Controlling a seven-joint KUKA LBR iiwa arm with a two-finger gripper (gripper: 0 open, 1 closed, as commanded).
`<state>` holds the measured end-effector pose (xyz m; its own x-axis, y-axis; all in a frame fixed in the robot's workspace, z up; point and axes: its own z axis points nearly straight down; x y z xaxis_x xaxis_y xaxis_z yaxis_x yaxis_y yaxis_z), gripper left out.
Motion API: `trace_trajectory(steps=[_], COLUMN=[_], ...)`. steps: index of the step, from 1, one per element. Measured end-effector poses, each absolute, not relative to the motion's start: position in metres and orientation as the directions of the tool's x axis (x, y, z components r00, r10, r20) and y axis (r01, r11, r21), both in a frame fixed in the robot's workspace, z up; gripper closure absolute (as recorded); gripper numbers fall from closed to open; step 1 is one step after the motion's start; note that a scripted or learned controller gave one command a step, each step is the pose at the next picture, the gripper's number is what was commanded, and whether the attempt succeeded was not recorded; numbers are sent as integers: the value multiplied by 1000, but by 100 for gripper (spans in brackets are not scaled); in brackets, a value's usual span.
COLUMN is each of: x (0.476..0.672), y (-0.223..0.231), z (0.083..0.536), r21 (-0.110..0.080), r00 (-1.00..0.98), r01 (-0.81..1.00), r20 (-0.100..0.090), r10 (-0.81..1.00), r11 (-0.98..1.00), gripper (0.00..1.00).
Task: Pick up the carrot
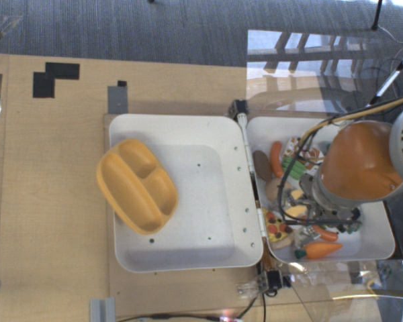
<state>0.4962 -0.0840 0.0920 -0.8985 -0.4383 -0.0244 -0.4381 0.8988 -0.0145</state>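
Here, two white bins point(188, 260) sit on a pale wooden bench point(47, 200) over grey carpet point(107, 19); gripper state unclear.

Arm point(363, 163) reaching in, wrist pointing down

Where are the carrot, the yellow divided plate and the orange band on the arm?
carrot point(322, 249): camera view, middle of its orange body, right bin.
yellow divided plate point(136, 185): camera view, centre ridge, left bin.
orange band point(359, 161): camera view, top of its dome, above the right bin.
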Motion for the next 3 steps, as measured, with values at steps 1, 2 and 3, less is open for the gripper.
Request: trace_trajectory(steps=[1, 2, 3], x=[500, 555, 559], y=[-88, -92, -92], z=[105, 92, 105], r21=[-25, -8, -11], r00=[-900, -981, -980], r01=[-433, -193, -195], r20=[-32, -18, -30], r10=[-434, -193, -195], r11=[901, 981, 981], gripper=[100, 100, 100])
